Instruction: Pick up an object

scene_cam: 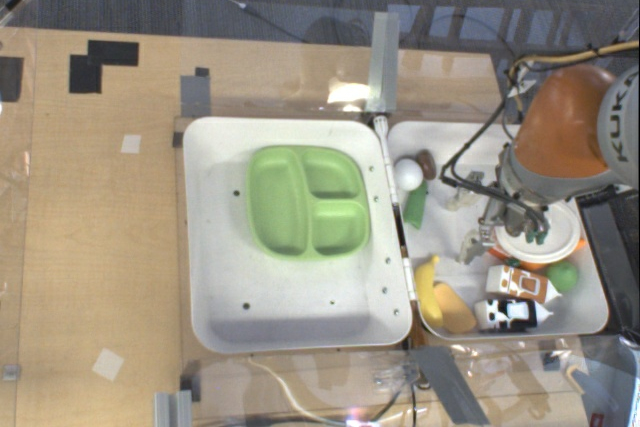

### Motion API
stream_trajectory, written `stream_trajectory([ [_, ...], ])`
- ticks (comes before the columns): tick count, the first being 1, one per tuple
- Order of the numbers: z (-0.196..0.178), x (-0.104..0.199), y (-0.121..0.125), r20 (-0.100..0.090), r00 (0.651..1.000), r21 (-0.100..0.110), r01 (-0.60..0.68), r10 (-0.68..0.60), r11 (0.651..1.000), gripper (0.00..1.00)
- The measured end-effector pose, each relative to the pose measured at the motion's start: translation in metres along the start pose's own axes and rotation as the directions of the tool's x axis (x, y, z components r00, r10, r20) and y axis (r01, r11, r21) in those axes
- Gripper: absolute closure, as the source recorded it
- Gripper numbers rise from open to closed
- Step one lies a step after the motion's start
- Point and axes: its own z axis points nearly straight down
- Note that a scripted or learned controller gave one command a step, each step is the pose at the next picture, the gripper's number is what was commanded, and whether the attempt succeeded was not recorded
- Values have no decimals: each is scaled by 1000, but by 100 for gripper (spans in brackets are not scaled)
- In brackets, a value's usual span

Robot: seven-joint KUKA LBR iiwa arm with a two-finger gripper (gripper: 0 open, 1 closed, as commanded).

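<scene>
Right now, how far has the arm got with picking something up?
Done: the arm has reached over the right bin. In hand: the gripper is low among the toys, near a white disc, with nothing visibly held. Left: grasp and lift; the banana and ball lie untouched.

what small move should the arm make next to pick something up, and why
Probably lower straight down a little: the end effector hangs over the right bin, above the white and orange items, with nothing visibly between its fingers. The green tray lies in the left bin.
</scene>
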Motion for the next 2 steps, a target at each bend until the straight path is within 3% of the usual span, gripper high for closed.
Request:
stream_trajectory([
  [2, 4, 77, -13, 19, 986, -1, -166, 166, 986, 0],
])
